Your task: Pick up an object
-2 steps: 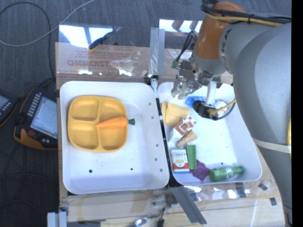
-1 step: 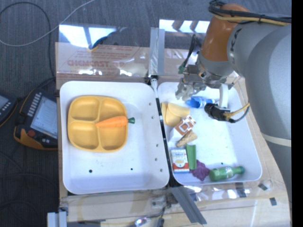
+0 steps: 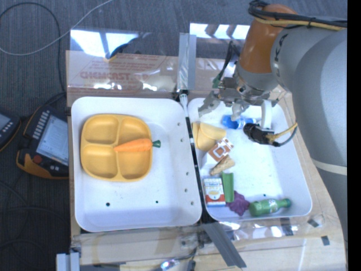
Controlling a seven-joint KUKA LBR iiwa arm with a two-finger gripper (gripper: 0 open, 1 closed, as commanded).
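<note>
The gripper hangs at the right bin's far edge above a blue object; whether its jaws are apart cannot be told; a carrot lies on the yellow plate.

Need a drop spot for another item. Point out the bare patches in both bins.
Left bin: bare floor in front of the yellow plate. Right bin: open middle behind the green bottle. Crowded along its inner wall, from the yellow wedge to the purple piece.
</note>
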